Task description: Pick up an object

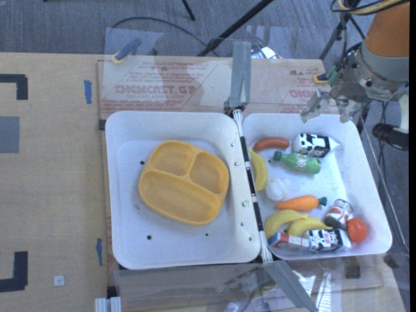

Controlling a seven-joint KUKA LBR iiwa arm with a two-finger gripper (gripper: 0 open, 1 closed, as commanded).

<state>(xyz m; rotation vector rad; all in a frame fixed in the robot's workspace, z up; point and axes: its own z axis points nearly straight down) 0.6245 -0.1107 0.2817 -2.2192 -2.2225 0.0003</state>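
The right bin point(374, 194) holds all candidate items, and they are crowded. At its near edge a flat black-and-white carton point(311, 241) is lain alongside two bananas point(294, 224), with a small can point(338, 212) and an orange ball point(357, 230) touching or just beside them. A descent here is judged likely to strike a neighbour or to catch two items at once.

Toward the middle, a carrot point(300, 203) and a small white object point(276, 189) are set near each other; a third banana point(259, 169) is pressed against the dividing wall, where one jaw may be blocked by the rim. The rounded carrot may roll aside under uneven contact.

Farther back, a green bottle point(298, 162), a sausage point(270, 143) and a black-and-white pouch point(312, 145) are grouped closely. The bottle is smooth and cylindrical, so slippage is to be expected if it is not closed on across its width.

The left bin point(123, 194) contains a yellow divided plate point(184, 181), which is wide and shallow and is judged a poor target.

At the far right corner, the gripper point(329, 103) is positioned above the right bin's rim, apart from every item. The jaws appear spread, with nothing between them. A straight descent from here would meet the rim or bare floor.
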